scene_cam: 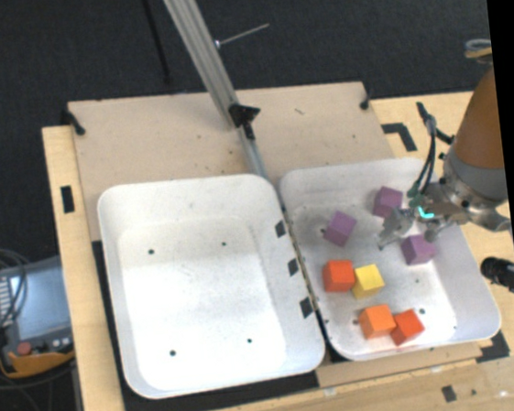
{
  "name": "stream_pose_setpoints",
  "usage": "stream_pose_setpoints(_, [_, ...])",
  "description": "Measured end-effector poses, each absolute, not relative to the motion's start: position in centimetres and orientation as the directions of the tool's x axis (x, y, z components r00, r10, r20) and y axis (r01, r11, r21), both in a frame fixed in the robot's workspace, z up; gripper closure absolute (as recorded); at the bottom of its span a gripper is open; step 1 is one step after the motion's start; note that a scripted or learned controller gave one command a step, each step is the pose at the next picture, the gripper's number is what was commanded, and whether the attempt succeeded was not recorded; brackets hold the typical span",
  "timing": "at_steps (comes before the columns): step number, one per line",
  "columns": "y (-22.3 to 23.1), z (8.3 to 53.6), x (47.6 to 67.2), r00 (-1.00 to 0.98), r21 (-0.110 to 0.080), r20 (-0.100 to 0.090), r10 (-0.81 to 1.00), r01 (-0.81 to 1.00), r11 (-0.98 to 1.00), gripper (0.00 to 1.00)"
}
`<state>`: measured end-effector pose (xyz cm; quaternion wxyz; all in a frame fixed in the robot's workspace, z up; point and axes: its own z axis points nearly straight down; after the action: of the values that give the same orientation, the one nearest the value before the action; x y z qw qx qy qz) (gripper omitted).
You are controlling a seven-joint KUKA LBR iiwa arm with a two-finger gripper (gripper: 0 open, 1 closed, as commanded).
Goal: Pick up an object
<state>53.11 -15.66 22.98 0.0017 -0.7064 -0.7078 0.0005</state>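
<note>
Several small blocks lie in the right bin (463, 315): three purple ones (339, 227), (387, 201), (418, 248), an orange one (339, 274) next to a yellow one (369, 278), and an orange (375, 320) and red-orange pair (406, 326) near the front. My gripper (404, 233) hangs low over the bin's right half, between the two right-hand purple blocks. It stands open with nothing between its fingers. One grey finger (391, 229) points left, and the purple block just below and to the right sits close beside the other.
The left bin (201, 280) lies beside the right one, its wall meeting it mid-frame. A slanted metal rail (208, 58) rises behind the bins. A grey box with cables (30, 313) sits off the bench at the left.
</note>
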Motion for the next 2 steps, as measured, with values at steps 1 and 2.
stream_pose_setpoints(1, [-15.7,23.2,53.2,0.0,0.001,0.0,1.0,1.0,0.0,0.0])
stream_pose_setpoints(2, [-16.4,17.0,53.2,0.001,-0.005,-0.001,1.0,1.0,-0.001,0.0])
